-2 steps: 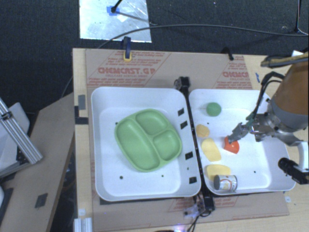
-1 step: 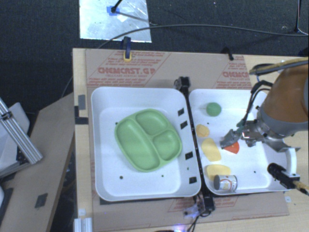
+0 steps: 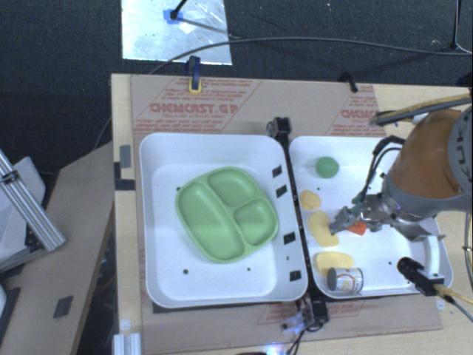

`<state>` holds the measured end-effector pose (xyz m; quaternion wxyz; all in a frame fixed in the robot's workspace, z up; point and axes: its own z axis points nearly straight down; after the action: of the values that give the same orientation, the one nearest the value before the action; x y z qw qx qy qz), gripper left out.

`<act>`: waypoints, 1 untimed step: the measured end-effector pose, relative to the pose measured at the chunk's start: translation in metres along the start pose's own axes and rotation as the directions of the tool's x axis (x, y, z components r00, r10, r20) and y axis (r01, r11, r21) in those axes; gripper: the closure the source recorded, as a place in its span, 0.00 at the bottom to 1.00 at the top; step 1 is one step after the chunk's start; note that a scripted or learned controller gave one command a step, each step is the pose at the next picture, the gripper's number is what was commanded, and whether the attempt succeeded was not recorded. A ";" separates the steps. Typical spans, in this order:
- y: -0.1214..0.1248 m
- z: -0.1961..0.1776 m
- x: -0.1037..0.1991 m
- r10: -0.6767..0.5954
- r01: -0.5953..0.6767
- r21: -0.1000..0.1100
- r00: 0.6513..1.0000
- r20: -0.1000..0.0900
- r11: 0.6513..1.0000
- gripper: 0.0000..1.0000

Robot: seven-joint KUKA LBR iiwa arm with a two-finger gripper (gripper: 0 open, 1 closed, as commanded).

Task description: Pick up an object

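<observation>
Camera view: the end effector [image 3: 341,220] hangs low in the right bin [image 3: 384,283], its tip over a yellow piece [image 3: 322,229], an orange piece [image 3: 358,228] just behind it. Whether it grips anything, I cannot tell. Nearby lie a green ball [image 3: 327,167], a can [image 3: 345,279] and another yellow piece [image 3: 334,259]. A green plate [image 3: 225,213] sits in the left bin [image 3: 162,272].

A divided plate [image 3: 225,213] is lying in the left bin [image 3: 159,198]; right of it, a can [image 3: 344,279] is sitting at the right bin's [image 3: 384,287] near wall.
</observation>
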<state>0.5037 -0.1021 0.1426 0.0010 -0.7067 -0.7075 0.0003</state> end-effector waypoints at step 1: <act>0.000 0.052 0.000 0.000 0.000 0.002 1.000 0.000 1.000 0.00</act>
<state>0.5034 -0.1016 0.0903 0.0017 -0.7068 -0.7074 0.0007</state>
